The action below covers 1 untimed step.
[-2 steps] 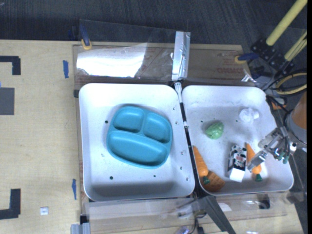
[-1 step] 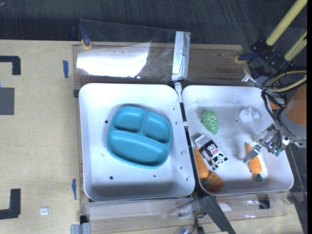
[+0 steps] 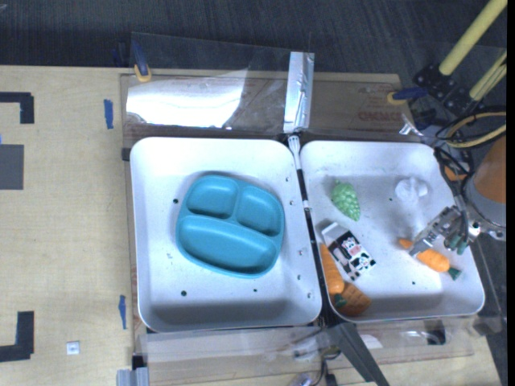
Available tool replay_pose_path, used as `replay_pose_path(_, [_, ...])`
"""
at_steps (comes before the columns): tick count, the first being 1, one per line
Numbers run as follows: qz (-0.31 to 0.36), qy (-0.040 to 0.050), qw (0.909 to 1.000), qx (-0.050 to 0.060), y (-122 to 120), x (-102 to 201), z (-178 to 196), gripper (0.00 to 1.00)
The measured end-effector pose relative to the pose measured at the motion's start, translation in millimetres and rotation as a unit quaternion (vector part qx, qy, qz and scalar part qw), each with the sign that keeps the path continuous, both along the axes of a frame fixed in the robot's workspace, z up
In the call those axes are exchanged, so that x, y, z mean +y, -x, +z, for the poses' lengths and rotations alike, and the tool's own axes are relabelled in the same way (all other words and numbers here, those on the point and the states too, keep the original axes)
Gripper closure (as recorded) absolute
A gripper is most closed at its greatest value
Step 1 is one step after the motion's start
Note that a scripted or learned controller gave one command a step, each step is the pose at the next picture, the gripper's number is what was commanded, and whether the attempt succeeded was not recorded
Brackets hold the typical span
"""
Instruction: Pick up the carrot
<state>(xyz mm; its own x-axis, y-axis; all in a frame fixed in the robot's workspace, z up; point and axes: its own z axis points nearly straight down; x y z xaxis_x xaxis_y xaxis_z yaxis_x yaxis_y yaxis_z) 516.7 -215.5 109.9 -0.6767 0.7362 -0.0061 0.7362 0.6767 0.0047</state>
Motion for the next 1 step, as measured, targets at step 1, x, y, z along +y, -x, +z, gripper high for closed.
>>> replay_pose_path(1, [-0.028, -0.0007, 0.9996, -0.002, -28.7, -7.2, -19.5, 1.0])
